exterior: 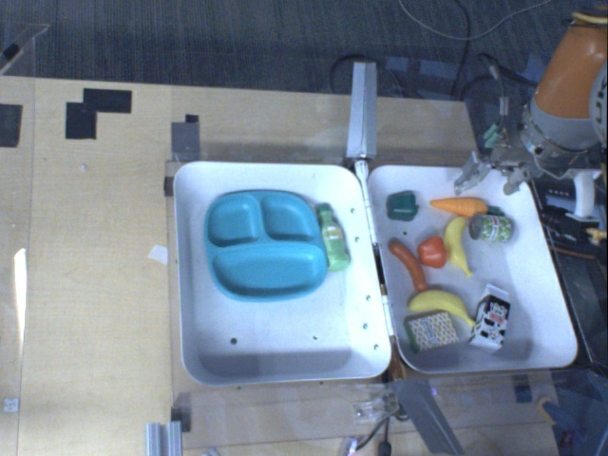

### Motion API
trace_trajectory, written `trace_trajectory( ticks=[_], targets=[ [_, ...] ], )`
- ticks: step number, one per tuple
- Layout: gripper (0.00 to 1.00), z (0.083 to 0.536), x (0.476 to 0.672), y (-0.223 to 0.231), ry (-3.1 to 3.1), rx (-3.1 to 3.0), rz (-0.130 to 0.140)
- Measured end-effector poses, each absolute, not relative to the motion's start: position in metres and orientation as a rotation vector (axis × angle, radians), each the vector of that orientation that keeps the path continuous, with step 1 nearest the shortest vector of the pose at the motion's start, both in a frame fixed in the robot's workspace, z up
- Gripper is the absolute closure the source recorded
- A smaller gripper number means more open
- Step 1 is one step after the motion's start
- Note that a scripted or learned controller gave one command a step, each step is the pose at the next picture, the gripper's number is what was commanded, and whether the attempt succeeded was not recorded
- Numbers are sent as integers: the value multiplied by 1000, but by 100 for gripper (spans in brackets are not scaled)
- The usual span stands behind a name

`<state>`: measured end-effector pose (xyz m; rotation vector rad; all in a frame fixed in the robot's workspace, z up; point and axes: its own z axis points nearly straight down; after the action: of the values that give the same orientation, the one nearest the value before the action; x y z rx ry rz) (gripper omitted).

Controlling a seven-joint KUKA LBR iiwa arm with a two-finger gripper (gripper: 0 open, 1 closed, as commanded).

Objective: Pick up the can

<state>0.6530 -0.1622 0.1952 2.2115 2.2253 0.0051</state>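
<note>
The can (490, 227), green with a silver end, lies on its side in the right bin (560, 335) near the far right wall. It touches the top of a banana (459, 245) on its left. My gripper (494, 177) hangs just beyond the can, over the bin's far edge. It is open, its fingers (470, 175) splayed, and nothing sits between them. The orange-banded wrist (570, 65) rises to the upper right.
Also in the right bin are a carrot (458, 205), a dark green block (403, 205), a red pepper (432, 251), a red sausage (408, 266), a yellow fruit (439, 302), a mesh-patterned box (432, 331) and a white carton (491, 319). The left bin (199, 350) holds a blue divided plate (264, 245) and a green bottle (332, 237).
</note>
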Motion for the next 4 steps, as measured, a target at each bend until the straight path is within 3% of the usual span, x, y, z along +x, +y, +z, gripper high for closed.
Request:
trace_trajectory(
  ticks=[2, 3, 4],
  targets=[
    [0, 195, 653, -162, 2225, 2211, 5],
    [100, 208, 655, -161, 2228, 2200, 11],
    [0, 208, 655, -161, 2229, 2199, 11]
  ],
)
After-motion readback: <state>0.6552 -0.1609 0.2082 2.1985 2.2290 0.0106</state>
